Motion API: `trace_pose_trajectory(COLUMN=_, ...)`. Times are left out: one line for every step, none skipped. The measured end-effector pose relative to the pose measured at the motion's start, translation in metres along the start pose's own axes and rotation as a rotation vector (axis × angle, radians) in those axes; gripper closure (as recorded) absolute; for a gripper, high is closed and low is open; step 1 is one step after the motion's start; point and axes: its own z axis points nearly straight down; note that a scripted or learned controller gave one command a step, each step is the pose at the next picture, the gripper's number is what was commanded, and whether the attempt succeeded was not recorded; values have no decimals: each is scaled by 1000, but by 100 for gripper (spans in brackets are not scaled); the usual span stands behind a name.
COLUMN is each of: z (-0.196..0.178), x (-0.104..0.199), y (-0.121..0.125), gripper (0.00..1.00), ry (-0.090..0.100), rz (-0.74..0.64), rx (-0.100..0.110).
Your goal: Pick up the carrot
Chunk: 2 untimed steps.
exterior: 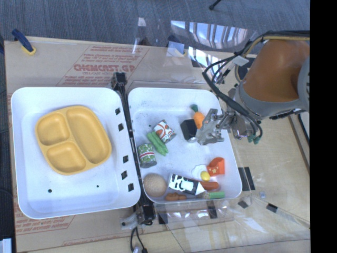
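One camera view: the small orange carrot with a green top (pixel 197 118) lies in the upper middle of the right white bin (pixel 158 96), touching a black block (pixel 188 129). The metal two-finger gripper (pixel 206 133) hangs just beside it, lower right; whether it is released or clenched I cannot tell. Closing there may catch the block or nudge the carrot aside.

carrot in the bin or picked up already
In the bin. The carrot lies on the floor of the right bin beside a black block, with the gripper right next to it, not around it.
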Motion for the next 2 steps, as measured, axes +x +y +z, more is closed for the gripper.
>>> trace_pose_trajectory(z=-16, x=17, y=1, gripper=100, ry=3, rz=186, rx=0)
trace_pose_trajectory(z=33, x=57, y=47, gripper=100, ry=8, rz=281, rx=-1)
